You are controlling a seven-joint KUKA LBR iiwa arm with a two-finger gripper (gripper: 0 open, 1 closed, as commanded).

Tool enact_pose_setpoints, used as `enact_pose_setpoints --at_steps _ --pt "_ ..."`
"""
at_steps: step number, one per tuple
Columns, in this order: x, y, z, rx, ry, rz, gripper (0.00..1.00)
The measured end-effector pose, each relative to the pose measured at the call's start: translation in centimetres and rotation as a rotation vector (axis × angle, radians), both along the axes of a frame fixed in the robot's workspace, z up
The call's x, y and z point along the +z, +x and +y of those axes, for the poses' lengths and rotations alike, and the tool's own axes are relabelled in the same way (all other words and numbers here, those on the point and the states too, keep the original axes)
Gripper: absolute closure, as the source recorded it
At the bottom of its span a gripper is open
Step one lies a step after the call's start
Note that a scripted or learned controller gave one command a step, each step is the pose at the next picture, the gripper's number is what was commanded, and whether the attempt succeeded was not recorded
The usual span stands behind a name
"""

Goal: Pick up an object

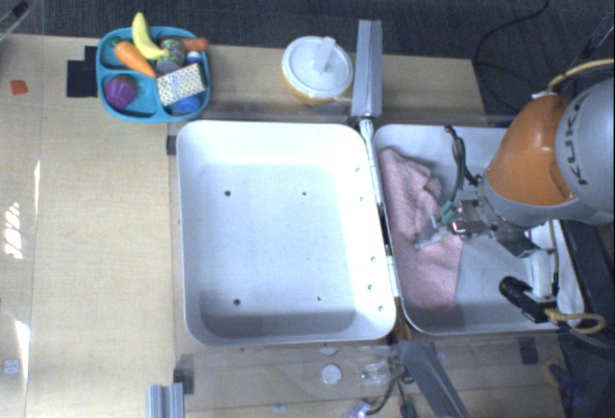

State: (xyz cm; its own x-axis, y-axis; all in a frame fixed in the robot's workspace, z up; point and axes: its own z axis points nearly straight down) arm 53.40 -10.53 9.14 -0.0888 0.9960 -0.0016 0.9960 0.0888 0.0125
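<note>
The grey arm (577,142) comes in from the right, its orange band (527,157) over the right bin (480,315), with the wrist bent down toward that bin's left half. The hand (444,219) sits low at the edge of a pink cloth (413,214), touching or just above it; whether it is wide or narrow, I cannot tell, and nothing is plainly seen in its grip. The cloth lies crumpled along the left side of the right bin. There are two white bins side by side on the surface (86,233); the left bin (279,233) is beside the right one. Behind them stand one blue tray (144,70) of small toy foods and one lidded yellow cup (317,68)
</note>
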Motion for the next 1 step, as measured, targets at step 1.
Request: enact_pose_setpoints --at_steps 1 --pt "-0.13 5.14 2.19 0.093 -0.001 -0.003 0.00"
